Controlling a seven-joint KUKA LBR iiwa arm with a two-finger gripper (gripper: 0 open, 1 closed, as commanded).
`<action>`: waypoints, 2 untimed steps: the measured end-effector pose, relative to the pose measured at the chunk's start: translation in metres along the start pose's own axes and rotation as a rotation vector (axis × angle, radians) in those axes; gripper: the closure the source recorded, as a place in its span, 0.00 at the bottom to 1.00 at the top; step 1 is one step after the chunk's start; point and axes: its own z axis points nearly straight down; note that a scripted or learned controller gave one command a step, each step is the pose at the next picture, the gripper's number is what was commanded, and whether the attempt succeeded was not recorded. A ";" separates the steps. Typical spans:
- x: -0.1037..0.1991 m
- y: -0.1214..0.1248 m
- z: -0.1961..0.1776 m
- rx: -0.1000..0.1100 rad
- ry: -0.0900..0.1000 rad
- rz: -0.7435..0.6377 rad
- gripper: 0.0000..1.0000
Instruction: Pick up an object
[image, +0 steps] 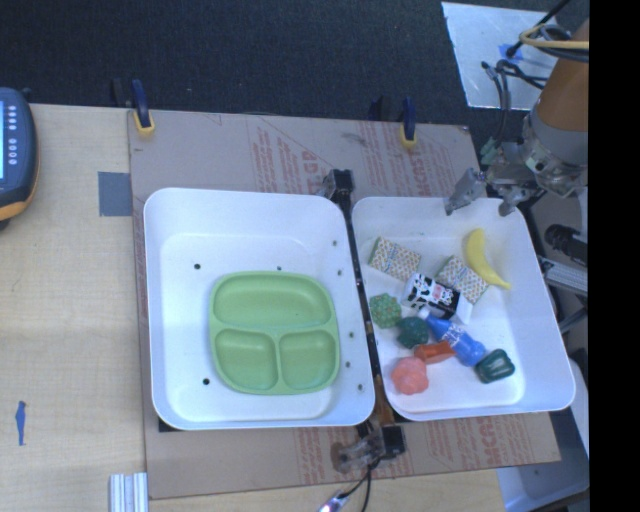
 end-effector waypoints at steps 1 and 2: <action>-0.050 -0.004 0.089 0.019 0.001 0.009 0.00; -0.047 -0.004 0.129 0.018 0.002 0.003 0.00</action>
